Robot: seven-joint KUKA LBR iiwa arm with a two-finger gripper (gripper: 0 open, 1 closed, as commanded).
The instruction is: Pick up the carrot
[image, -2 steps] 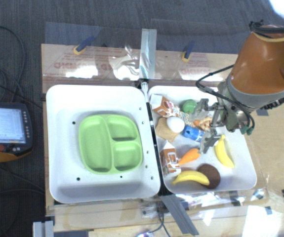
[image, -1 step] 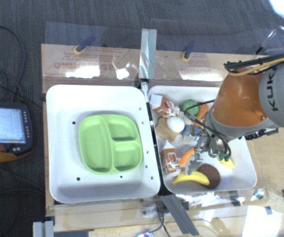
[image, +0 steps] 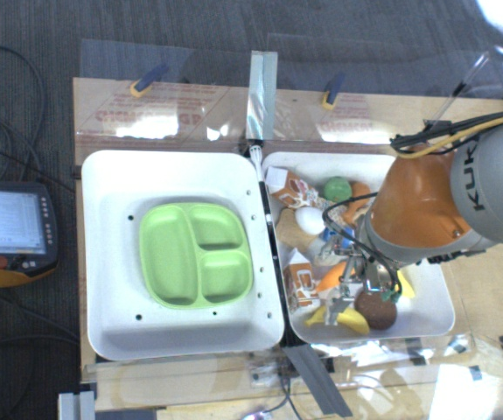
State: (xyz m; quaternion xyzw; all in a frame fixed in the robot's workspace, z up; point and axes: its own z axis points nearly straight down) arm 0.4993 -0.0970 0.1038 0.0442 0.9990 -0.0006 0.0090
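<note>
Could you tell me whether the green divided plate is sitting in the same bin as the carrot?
No, the green divided plate lies in the left bin, while the carrot lies among the clutter in the right bin.

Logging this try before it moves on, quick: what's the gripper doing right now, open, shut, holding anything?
Gripper: low in the right bin, over the carrot; open or closed cannot be told from here.

From where I stand, the grey robot arm with the orange band [image: 483, 191] shows dark letters "KU" running up its side near the picture's edge. The grey handheld control pad [image: 10, 232] has a lit screen, its writing too small to read.
</note>
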